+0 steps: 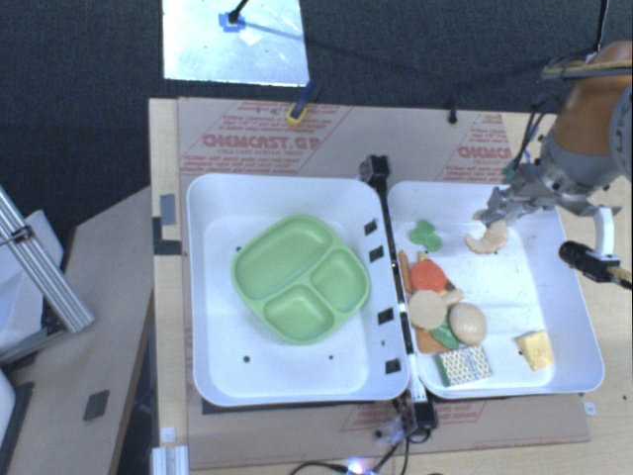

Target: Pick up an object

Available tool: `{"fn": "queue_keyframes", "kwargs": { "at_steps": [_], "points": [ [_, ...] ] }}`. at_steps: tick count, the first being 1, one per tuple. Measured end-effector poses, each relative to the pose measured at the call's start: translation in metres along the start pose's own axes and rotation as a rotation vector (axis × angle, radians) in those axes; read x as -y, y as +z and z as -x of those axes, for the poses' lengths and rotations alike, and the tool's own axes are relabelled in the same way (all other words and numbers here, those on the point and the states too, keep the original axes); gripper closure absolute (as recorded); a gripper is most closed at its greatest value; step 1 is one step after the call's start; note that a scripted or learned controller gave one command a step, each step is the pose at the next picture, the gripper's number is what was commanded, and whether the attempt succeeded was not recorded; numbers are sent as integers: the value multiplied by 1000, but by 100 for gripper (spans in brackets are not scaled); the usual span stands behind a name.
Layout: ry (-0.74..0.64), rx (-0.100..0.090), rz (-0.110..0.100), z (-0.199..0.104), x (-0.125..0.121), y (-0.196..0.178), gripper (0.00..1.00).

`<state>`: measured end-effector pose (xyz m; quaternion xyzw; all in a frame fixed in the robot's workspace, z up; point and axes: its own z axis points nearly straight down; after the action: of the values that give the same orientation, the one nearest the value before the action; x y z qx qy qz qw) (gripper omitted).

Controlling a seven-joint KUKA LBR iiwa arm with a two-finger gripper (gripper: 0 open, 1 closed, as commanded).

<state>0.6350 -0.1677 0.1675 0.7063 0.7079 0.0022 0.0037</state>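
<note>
My gripper hangs over the far part of the right bin, below the grey wrist with its orange band. A tan crescent-shaped piece sits directly under the gripper's tip and meets it in this view. I cannot tell whether it is gripped or just lying beneath. Further objects lie in the right bin: a small green leafy piece, a red-orange piece, a beige disc, a pale egg shape, a green checkered block and a yellow wedge.
The left bin holds a green divided plate. A dark divider separates the two bins. A black part juts over the right bin's right wall. A metal sheet lies beyond the bench.
</note>
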Motion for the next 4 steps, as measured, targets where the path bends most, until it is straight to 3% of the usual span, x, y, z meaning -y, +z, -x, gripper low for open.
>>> {"fn": "queue_keyframes", "kwargs": {
  "at_steps": [1,3,4],
  "points": [
    [-2,0,0,1,-3,-55,100],
    [-7,-4,-8,-91,57,-74,100],
    [-6,-4,-10,-134,88,-56,100]
  ]
}}
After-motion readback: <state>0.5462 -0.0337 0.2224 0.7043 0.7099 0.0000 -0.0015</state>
